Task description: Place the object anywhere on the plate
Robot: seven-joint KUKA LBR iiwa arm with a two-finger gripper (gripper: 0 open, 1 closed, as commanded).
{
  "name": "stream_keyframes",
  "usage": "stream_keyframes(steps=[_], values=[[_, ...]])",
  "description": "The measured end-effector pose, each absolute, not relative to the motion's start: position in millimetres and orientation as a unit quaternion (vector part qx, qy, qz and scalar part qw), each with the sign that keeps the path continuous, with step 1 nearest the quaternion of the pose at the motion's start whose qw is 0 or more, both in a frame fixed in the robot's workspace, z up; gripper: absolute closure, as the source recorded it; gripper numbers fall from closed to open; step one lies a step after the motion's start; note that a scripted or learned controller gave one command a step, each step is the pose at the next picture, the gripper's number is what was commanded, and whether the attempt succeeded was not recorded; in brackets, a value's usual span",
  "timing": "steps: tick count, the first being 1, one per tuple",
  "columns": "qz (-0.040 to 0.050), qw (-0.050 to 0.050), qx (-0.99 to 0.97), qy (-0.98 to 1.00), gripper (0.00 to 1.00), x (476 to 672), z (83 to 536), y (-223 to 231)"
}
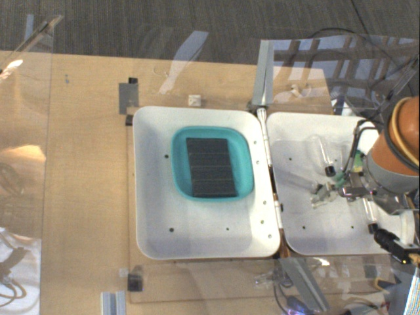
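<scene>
The gripper [326,188] hangs low in the right bin [295,231], its state unreadable, while a dark slab [210,167] lies on the teal plate [246,169]; a blind regrasp risks closing on nothing.

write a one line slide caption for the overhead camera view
KUKA arm's gripper low over the right bin; a dark slab on the teal plate in the left bin.

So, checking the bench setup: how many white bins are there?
2. The left bin holds the teal plate; the right bin sits beside it, with the gripper over it. The arm may hide part of it.
</scene>
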State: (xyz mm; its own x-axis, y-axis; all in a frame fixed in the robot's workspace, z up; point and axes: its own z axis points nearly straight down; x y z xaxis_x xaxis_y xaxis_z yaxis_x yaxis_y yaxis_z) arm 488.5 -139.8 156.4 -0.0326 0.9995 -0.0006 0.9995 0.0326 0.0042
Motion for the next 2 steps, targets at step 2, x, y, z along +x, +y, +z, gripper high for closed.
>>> stream_keyframes(steps=[2], values=[[0.0013,0.002,0.695,0.719,0.0,488.5,156.4,-139.8]])
